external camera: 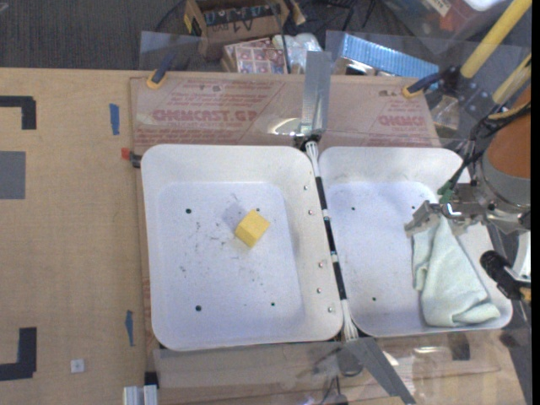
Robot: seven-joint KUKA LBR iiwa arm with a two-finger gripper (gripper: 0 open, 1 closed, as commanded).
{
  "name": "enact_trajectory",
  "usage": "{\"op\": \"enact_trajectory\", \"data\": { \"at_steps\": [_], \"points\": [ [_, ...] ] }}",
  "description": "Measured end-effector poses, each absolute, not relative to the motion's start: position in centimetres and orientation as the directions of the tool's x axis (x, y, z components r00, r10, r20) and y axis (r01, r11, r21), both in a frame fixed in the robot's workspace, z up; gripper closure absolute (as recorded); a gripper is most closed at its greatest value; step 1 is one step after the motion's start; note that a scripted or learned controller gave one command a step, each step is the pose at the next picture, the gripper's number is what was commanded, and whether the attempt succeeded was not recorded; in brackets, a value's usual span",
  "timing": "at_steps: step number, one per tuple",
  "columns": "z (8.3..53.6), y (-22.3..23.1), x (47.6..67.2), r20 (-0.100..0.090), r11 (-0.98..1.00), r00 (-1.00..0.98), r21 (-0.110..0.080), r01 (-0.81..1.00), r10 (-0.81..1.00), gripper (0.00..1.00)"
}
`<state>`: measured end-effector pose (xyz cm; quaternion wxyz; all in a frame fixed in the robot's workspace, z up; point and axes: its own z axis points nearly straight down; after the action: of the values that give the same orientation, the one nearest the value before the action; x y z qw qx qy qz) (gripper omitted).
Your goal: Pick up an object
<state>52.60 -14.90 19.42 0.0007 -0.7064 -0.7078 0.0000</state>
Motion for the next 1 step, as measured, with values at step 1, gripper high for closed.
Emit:
{"op": "enact_trajectory", "data": {
  "at_steps": [1],
  "points": [
    [25.06, -22.47, 48.45, -0.006, 0.414, -0.414, 0.004, 0.910, 0.910, 0.00]
  ]
}}
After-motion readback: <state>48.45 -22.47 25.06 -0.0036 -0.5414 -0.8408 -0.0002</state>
